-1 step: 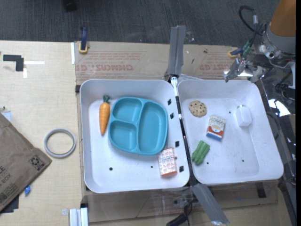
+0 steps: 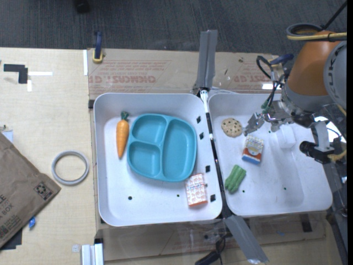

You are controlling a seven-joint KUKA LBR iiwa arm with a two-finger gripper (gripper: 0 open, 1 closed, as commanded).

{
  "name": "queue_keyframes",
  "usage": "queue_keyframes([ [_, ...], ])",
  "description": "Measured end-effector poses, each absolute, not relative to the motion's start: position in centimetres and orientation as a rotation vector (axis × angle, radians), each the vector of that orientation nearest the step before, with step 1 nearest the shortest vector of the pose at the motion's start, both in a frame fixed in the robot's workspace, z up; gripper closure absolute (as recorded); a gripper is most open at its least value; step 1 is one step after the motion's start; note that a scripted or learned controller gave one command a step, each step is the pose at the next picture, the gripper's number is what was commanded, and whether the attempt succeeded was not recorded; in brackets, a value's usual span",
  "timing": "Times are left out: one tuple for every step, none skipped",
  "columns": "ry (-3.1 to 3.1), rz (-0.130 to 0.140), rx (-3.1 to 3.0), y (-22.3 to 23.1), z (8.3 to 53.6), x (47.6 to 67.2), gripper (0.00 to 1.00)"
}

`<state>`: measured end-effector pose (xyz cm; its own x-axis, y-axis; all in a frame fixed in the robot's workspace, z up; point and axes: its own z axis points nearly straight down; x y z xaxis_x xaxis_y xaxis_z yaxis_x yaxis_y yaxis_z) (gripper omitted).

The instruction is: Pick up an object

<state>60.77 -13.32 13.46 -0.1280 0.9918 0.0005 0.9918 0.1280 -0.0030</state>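
Lying in the right bin point(image 2: 292, 195), a small milk carton point(image 2: 253, 149) is waiting just below the end effector point(image 2: 263, 120), whose finger spacing cannot be told. A cookie point(image 2: 232, 127) and green vegetable point(image 2: 235, 178) are sitting nearby. Descending off-centre, the arm is likely risking nudging the carton aside or clipping the cookie.

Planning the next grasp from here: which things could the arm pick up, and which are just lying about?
Pick candidates, in the bins:
- carrot, left bin
- blue divided plate, left bin
- small red packet, left bin
- cookie, right bin
- small carton, right bin, nearest the pincer
- green vegetable, right bin

Lying about, outside the bins:
- tape ring
- cardboard box
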Motion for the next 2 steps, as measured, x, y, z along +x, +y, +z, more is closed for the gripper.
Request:
queue_keyframes([
  [-2.479, 0.001, -1.928, -14.14, 9.15, 58.42, 0.0],
  [-2.476, 0.0, -1.934, -14.27, 10.09, 58.45, 1.0],
])
